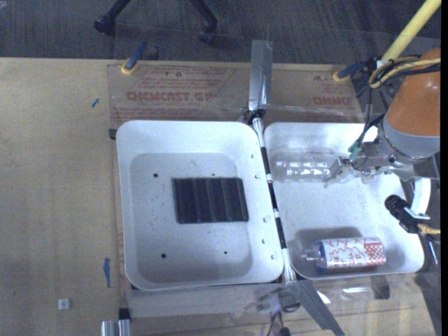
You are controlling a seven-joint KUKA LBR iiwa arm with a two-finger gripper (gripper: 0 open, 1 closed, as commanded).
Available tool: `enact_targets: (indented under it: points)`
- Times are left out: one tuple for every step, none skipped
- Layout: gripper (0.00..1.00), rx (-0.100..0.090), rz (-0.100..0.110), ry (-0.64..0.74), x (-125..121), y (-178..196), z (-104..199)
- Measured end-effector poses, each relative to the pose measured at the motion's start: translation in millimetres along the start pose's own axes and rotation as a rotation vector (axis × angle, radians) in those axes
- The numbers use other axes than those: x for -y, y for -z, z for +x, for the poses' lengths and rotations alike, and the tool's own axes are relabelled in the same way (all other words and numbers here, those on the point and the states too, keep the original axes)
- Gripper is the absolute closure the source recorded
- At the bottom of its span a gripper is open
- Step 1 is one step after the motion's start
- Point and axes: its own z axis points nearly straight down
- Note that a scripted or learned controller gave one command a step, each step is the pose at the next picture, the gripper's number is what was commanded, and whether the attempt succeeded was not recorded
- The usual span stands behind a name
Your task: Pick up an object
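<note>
A clear plastic bottle [302, 168] lies on its side at the back left of the right bin [350, 140]. My gripper [344, 169] is right at the bottle's cap end, its fingers at the neck. A red-and-white patterned can [348, 252] lies on its side near the front wall of the same bin. A black ribbed rectangular block [210, 199] lies flat in the middle of the left bin [140, 152].
The grey arm with its orange band [414, 110] hangs over the right bin's right edge. A yellow pole [413, 23] and cables cross the top right corner. A metal divider post [259, 82] stands behind the gap between the bins.
</note>
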Motion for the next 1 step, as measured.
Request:
enact_targets:
  points:
    - [0.0,-0.002,0.034,0.025,-74.7,-93.7,-5.6]
